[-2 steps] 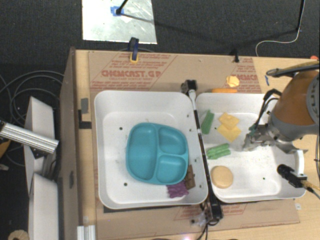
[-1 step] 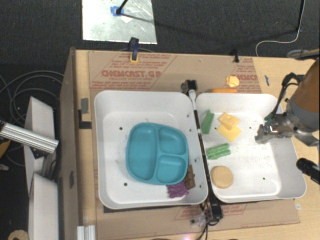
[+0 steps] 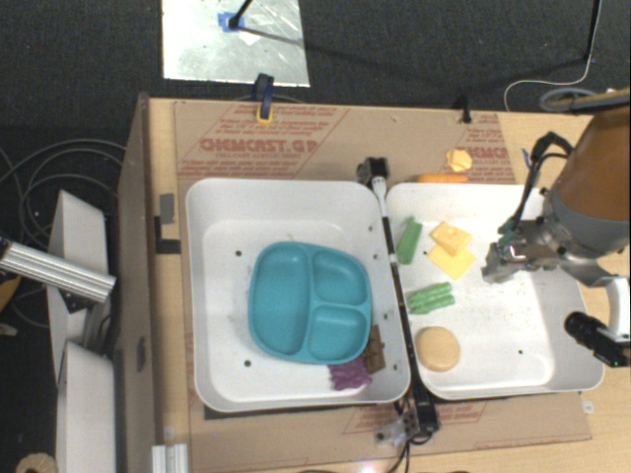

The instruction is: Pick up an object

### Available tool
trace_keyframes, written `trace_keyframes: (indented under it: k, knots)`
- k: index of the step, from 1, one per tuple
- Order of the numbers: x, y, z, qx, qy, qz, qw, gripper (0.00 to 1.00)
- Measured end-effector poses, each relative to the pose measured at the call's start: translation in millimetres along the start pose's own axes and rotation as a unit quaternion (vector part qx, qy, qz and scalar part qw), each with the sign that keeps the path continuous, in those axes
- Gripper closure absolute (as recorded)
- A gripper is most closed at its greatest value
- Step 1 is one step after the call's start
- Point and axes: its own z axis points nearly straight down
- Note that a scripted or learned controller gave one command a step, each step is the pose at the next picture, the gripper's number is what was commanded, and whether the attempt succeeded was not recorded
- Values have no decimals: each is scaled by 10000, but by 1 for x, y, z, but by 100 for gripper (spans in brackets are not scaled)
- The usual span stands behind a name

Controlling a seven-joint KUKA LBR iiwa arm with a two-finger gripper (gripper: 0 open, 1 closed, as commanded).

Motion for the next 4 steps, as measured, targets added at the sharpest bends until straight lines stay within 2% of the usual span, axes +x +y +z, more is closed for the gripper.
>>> trace_keyframes:
  k: [1,2,3,4]
  knots:
    - [-2,0,1,2,-2,21,10000,0]
    - [-7,57,174,-3,-5,9,10000,0]
    - [-7,55,159,1,-3,16,10000,100]
    - [-118,65,34,-57,-54,68,9999,100]
